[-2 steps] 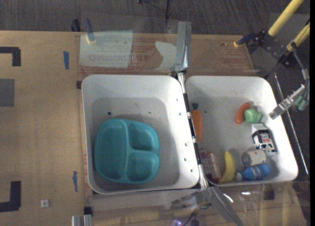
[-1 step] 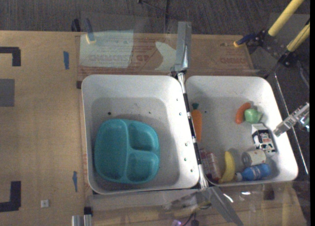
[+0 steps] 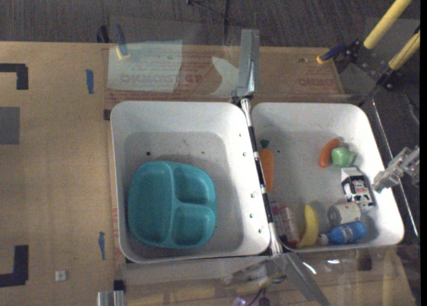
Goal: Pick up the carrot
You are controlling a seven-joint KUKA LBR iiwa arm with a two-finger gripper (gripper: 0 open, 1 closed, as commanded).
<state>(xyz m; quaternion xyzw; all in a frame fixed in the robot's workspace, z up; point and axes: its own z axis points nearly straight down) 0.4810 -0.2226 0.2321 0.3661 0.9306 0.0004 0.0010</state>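
Gripper [image 3: 395, 173], grip unclear, hangs at the right bin [image 3: 303, 115] edge; carrot [image 3: 267, 167] lies far across, banana [image 3: 309, 225] between

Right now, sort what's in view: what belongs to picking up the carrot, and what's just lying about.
For the job:
carrot, against the right bin's left wall
gripper, at that bin's right rim

Lying about:
teal plate, in the left bin
banana
blue bottle
green toy
small carton

There were 2 white bins [image 3: 179, 113], 1 teal plate [image 3: 171, 203] and 1 carrot [image 3: 267, 165]. 1 banana [image 3: 309, 225] lay there too.
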